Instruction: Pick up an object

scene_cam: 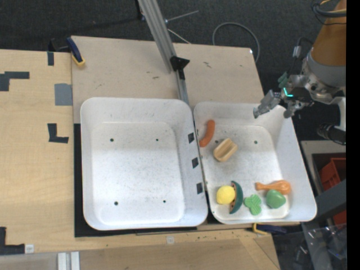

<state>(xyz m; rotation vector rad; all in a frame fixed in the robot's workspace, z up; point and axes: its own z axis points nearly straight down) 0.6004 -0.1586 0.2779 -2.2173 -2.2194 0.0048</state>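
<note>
Near edge of the right bin (298, 167): a cluster of toy food. Lemon (225, 194) sits touching a dark green curved piece (237, 197), then a small green leafy bit (253, 203), a green pepper (275, 199) and an orange carrot-like piece (274, 187) just behind it, all toward the near right corner. Mid-bin: a tan bread roll (224, 149), on its own w/ free floor round it. Further back, an orange sausage (207, 133) lies against the bin's left wall. Left bin (90, 151) beside it, walls touching.

Far right corner of the right bin: gripper (274, 104) hangs above the rim, nothing between its fingers, jaws look parted but it's small and dim, so not certain.

Step in hand, as I read it: approach only, no grasp yet, no pick target committed. Any item would do; the roll looks the easiest since it's isolated and nearest the gripper. Next move prob. calls for swinging in over the bin, centring over the roll, aligning jaws across its short side, then descending straight. Near-edge cluster is riskier: crowded, fingers could nudge neighbours.
</note>
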